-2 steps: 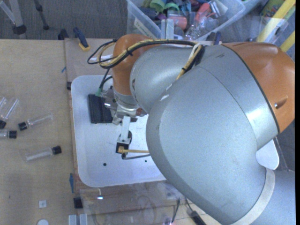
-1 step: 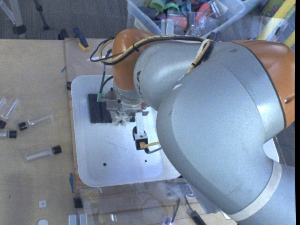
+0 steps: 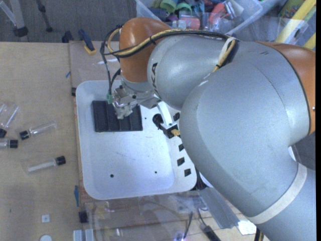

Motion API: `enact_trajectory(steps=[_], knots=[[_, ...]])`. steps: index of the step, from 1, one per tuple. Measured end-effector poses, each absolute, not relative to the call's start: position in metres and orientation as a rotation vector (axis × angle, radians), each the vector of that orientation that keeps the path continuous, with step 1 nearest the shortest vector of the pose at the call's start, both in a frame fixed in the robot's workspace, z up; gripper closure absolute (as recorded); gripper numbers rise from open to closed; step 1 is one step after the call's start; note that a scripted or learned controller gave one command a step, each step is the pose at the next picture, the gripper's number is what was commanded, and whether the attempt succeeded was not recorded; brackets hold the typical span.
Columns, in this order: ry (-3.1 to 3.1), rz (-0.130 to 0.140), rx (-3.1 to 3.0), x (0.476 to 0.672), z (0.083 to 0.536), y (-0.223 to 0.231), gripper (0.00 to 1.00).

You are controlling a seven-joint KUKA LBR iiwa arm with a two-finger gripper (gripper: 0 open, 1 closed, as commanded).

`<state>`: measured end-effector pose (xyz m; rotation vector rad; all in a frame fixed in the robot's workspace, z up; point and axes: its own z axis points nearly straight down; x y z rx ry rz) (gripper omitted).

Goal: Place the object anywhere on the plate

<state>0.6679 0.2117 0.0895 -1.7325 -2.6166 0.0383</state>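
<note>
Grey arm (image 3: 241,114) overhead; tool (image 3: 122,109) directly above the black ridged plate (image 3: 108,119).

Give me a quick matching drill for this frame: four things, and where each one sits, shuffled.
Things:
1. black ribbed plate
2. gripper
3. clear vials with black caps
4. clear tub of colourful items

Places:
A. on the bench left of the white bin
B. top of the view, behind the arm
C. inside the white bin, upper left part
D. over the plate's right part

Pairs: 1-C, 2-D, 3-A, 4-B
</note>
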Motion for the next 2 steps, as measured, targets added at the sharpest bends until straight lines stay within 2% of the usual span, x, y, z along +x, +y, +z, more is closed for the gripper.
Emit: enact_trajectory(steps=[1, 2], knots=[[-2.761, -0.008, -1.504, 0.555, 0.090, 0.187, 1.00], [-2.054, 0.002, -2.377, 0.612, 0.172, 0.194, 1.00]])
